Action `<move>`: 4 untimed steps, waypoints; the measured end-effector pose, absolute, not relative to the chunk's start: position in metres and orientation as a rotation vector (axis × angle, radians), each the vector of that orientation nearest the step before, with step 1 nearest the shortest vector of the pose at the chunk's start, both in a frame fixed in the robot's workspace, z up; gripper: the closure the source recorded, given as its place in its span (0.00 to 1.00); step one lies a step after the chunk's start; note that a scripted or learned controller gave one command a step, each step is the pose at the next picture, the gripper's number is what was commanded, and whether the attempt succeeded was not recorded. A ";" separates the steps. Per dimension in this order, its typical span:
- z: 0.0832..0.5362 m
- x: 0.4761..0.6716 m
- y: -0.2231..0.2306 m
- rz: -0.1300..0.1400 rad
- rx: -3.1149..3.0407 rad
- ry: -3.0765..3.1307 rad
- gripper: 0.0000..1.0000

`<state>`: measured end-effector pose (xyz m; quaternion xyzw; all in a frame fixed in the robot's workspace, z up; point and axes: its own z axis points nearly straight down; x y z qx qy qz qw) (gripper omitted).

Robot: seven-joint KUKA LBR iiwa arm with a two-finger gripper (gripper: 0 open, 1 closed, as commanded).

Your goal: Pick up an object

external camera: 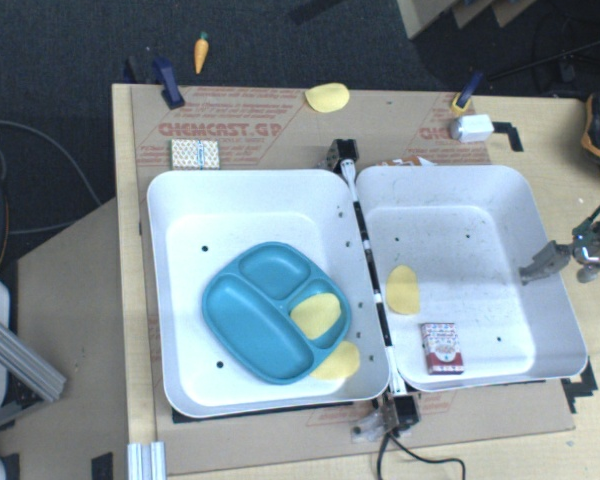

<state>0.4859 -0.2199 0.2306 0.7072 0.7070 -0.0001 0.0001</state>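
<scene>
The left bin (170,228) holds a blue divided tray (250,318) with one yellow chip (316,313) in its right compartment and another yellow chip (338,363) just beside its near-right edge. The right bin (510,198) holds a third yellow chip (403,290) at its left side and a small red packet (441,348) near its front. The gripper (550,260) sits at the right bin's right rim; whether it is released or clenched cannot be told.

In the left bin (180,218) a divided tray (255,323) holds one chip (317,314), another chip (338,362) lying at the tray's near-right edge, while the right bin (500,193) carries a chip (403,290) by its left wall and a small packet (442,348) near its front edge.
</scene>
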 end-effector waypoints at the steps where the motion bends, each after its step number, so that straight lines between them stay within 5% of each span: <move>1: 0.187 0.516 -0.148 0.001 2.221 2.227 0.00; 2: 0.135 0.483 -0.093 -0.002 2.222 2.225 0.00; 3: 0.085 0.478 -0.094 -0.002 2.224 2.223 0.00; 4: 0.085 0.589 -0.112 0.001 2.219 2.221 0.00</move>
